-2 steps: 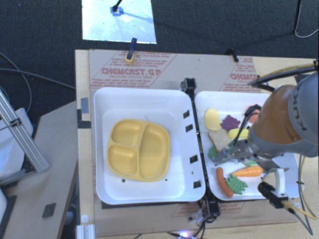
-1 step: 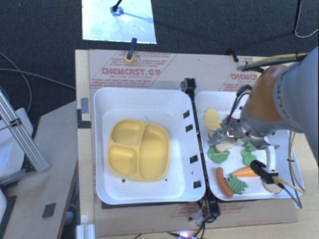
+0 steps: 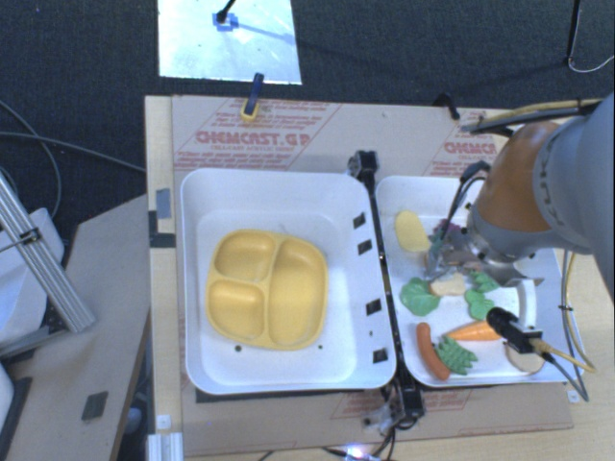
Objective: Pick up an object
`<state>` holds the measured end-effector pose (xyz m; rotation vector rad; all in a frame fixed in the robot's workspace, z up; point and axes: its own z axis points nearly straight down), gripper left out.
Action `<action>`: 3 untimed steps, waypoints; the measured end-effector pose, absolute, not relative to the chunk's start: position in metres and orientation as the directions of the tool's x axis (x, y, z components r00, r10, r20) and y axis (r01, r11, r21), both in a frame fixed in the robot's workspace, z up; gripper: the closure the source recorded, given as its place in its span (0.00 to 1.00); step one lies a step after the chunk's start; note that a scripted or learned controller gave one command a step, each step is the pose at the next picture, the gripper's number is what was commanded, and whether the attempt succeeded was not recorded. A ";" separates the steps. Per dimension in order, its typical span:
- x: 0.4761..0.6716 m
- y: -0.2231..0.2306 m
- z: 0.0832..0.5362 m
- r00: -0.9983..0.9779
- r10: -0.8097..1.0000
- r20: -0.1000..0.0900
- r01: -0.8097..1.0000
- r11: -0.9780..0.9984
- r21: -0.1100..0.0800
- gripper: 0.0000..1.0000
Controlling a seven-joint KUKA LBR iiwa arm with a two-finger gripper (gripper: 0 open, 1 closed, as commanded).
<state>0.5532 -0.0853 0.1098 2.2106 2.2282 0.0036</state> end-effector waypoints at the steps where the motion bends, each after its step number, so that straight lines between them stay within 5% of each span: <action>1: 0.608 -0.198 0.132 0.004 1.000 -0.008 1.000 -0.003 0.010 1.00; 2: 0.568 -0.168 0.095 -0.005 1.000 -0.002 1.000 0.005 0.004 1.00; 3: 0.500 -0.159 0.088 0.002 1.000 -0.003 1.000 -0.002 0.010 1.00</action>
